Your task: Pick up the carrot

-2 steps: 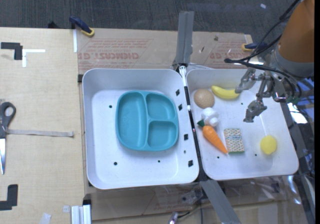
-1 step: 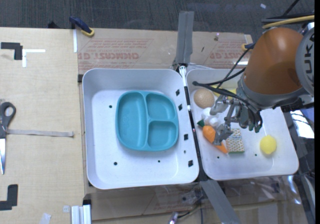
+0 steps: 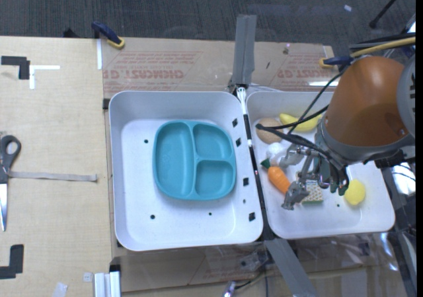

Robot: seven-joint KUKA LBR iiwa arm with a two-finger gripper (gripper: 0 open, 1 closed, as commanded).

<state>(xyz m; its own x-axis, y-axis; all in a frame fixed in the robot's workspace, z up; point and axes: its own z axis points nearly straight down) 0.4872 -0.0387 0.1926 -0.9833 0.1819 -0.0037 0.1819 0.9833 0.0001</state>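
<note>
The carrot (image 3: 278, 178), orange with a green top, lies in the right bin (image 3: 370, 221) near its left wall. My gripper (image 3: 295, 198) hangs over the same bin just right of the carrot, fingertips pointing down to the left, close beside the carrot's lower end. The carrot rests on the bin floor, not between the fingers. A small pale object (image 3: 313, 195) sits right against the fingers.
A teal divided plate (image 3: 195, 159) lies in the left bin (image 3: 125, 176). The right bin also holds a yellow banana-like piece (image 3: 295, 122), a tan rounded piece (image 3: 268, 130) and a yellow lemon-like piece (image 3: 355, 192). Scissors (image 3: 6, 157) lie on the bench at far left.
</note>
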